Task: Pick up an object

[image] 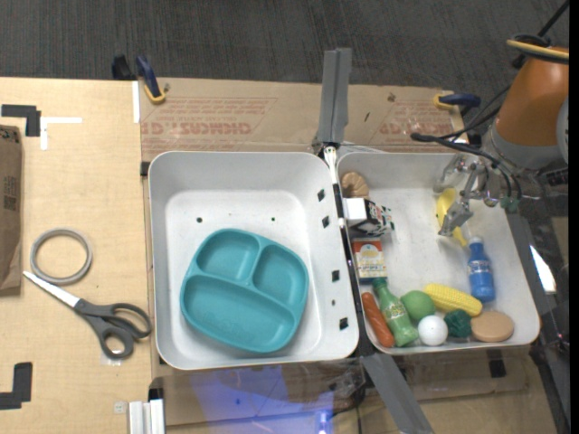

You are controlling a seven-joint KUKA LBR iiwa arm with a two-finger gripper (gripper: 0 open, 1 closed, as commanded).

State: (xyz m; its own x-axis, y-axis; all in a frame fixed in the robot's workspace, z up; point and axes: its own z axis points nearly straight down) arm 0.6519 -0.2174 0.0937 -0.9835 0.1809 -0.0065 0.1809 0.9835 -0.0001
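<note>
While the arm [534, 98] reaches in from the right over the right bin [412, 183], its gripper [460, 208] hangs above the bin's upper right part, directly over a yellow object, apparently a banana [445, 212]; the metal fingers [453, 220] point down around that yellow shape, but whether they are released or clenched on it cannot be told from this angle. Just below the gripper a blue bottle [480, 271] lies near the bin's right wall. Along the near edge sit a corn cob [452, 297], a green ball [417, 304], a white ball [433, 330], a tan disc [493, 326], a green bottle [394, 312] and a carrot [376, 321], packed close together. Against the divider lie a small carton [370, 260], a black-and-white item [366, 213] and a brown piece [355, 184]. The left bin [172, 179] holds a teal divided plate [244, 288]. On the bench to the left, scissors [95, 312] rest just beside a tape roll [61, 254]
</note>
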